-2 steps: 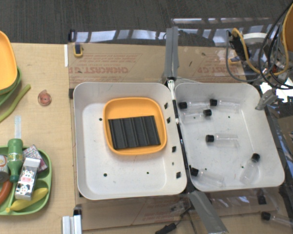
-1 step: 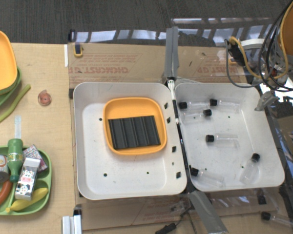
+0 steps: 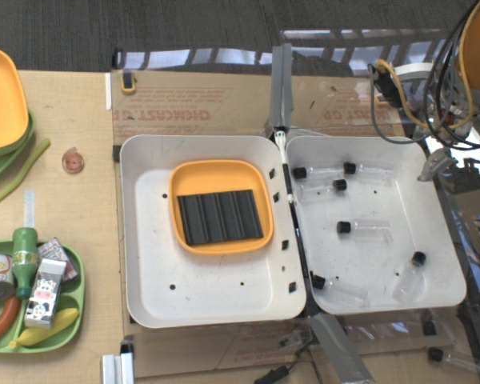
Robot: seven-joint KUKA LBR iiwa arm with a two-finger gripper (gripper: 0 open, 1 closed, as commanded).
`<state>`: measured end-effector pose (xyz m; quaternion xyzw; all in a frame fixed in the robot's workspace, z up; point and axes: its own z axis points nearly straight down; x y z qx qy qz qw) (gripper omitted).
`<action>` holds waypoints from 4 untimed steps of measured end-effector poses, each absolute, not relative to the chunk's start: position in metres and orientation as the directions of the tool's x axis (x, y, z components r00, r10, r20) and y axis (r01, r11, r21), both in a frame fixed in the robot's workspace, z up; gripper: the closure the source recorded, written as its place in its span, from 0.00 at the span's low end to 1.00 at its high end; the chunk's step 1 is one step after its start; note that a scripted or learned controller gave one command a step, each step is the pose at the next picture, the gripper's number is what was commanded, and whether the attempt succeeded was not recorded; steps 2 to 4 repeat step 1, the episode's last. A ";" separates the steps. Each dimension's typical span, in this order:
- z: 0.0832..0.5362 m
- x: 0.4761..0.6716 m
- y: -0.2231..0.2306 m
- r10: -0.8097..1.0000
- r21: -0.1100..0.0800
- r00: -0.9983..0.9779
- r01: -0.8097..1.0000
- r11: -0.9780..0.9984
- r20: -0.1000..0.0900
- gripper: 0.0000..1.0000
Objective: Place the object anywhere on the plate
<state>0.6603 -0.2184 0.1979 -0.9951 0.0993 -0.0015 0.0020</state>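
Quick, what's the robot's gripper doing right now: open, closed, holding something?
Gripper: cannot be told from this camera view; the arm sits at the upper right edge.

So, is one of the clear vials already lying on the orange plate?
No. The orange plate holds just a dark ribbed pad; the vials lie in the right bin.

Orange plates (image 3: 2, 102) cut off left.

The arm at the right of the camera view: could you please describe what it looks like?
The arm shows as a rounded orange section at the upper right edge. Thin black cables loop down beside it. A yellow-and-black connector sits at the left end of the bundle, next to a white strap.
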 end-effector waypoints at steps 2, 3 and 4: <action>0.408 0.660 -0.220 -0.197 -0.008 0.980 -0.197 -0.980 0.001 0.00; 0.408 0.660 -0.220 -0.197 -0.008 0.980 -0.197 -0.980 0.001 0.00; 0.408 0.660 -0.220 -0.197 -0.008 0.980 -0.197 -0.980 0.001 0.00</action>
